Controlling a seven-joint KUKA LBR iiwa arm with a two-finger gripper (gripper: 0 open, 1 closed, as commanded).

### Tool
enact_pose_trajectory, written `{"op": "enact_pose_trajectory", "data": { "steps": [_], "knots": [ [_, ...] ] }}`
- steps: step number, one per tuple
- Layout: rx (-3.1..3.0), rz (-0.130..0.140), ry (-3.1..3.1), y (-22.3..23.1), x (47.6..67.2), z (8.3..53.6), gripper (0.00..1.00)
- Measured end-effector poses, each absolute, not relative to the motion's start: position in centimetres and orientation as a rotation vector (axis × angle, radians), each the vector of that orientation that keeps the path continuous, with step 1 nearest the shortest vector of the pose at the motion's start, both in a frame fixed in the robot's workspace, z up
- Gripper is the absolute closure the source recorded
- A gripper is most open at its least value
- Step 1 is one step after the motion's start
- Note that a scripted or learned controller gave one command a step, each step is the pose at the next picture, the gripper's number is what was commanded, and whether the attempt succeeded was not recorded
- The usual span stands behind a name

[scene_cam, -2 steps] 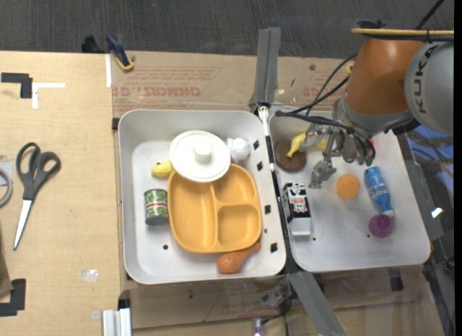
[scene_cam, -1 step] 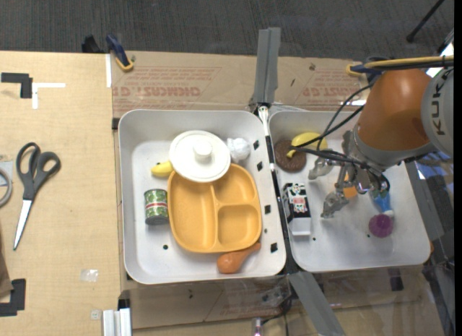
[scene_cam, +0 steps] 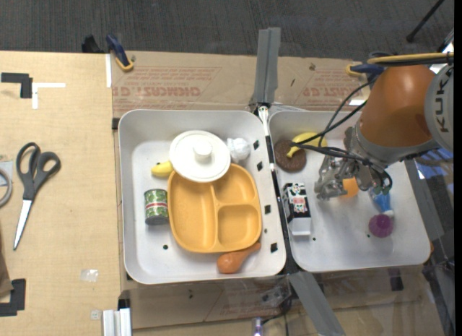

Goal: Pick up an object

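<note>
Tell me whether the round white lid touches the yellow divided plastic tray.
Touching. The camera view shows the round white lid overlapping the yellow divided plastic tray's upper rim, with no gap between them.

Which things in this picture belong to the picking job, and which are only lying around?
Job: gripper; right bin with brown disc, banana, purple object, black-and-white box.

Lying about: scissors, blue clamp, cardboard sheet.

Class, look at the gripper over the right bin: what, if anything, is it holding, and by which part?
It cannot be told. The gripper hangs low in the right bin beside an orange object, but no grasp on it is visible.
</note>
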State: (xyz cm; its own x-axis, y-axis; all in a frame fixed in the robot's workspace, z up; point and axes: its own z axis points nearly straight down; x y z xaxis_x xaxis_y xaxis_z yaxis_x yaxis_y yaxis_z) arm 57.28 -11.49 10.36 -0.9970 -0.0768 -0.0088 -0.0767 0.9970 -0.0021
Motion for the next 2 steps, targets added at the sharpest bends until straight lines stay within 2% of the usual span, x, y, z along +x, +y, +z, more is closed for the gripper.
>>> {"op": "enact_pose_trajectory", "data": {
  "steps": [1, 2],
  "knots": [
    [-0.731, -0.001, 3.048, -13.4, 61.5, 26.6, 1.00],
    [-1.155, -0.002, 2.913, -19.9, 63.2, 32.7, 1.00]
  ]
}}
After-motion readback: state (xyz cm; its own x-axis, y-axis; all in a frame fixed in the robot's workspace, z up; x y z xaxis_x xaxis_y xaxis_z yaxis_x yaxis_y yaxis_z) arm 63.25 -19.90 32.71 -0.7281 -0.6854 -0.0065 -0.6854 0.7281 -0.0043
